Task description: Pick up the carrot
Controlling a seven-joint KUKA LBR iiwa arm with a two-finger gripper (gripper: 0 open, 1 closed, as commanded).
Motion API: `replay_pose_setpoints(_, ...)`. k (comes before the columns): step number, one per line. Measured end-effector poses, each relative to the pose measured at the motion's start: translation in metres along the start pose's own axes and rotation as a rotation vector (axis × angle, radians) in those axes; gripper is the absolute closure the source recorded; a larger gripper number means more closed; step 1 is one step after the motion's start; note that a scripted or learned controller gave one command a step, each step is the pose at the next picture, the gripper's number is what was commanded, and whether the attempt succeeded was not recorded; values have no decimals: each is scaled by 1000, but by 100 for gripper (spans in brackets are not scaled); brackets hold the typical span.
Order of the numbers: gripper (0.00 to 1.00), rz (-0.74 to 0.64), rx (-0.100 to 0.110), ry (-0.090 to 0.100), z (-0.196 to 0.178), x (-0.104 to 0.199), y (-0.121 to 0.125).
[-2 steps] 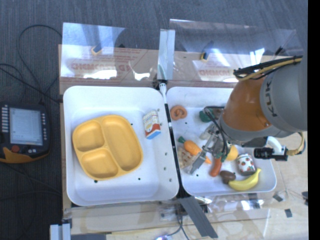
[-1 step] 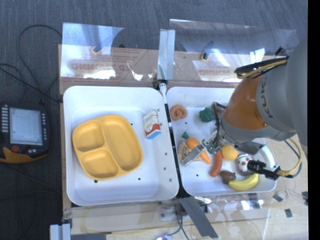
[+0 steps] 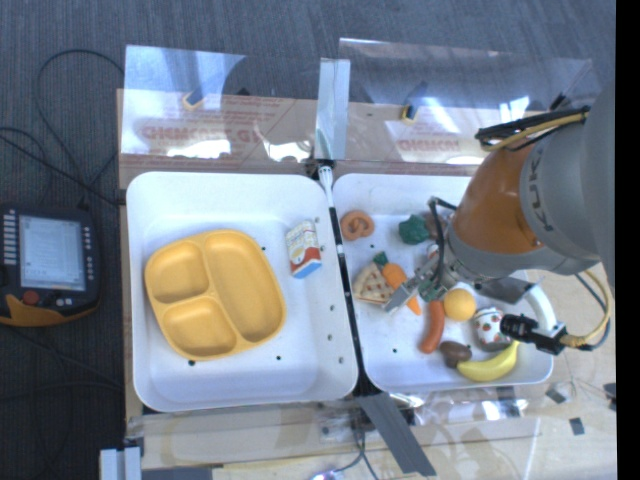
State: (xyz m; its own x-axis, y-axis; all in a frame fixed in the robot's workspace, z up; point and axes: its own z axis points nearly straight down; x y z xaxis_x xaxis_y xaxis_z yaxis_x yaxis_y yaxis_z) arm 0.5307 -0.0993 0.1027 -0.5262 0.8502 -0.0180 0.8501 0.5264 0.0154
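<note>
1. The carrot point(image 3: 432, 326) lies in the right bin point(image 3: 380, 368), at 5 o'clock from the gripper point(image 3: 408, 296).
2. The gripper's fingers look slightly spread, pinching nothing, just beside the waffle slice point(image 3: 372, 284).
3. A lemon point(image 3: 460, 303) sits at 1 o'clock of the carrot.

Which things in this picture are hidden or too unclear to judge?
- Tool, camera view: small and dark, under the arm's wrist; open or shut is unreadable.
- Carrot: partly covered by the tool, so contact is uncertain.
- Right bin: its far right part lies under the arm.
</note>
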Motion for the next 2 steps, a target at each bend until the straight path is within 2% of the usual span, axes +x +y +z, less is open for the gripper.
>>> replay_pose_setpoints(1,100,471,19,13,-83,74,-6)
replay_pose_setpoints(2,100,690,22,11,-141,124,55)
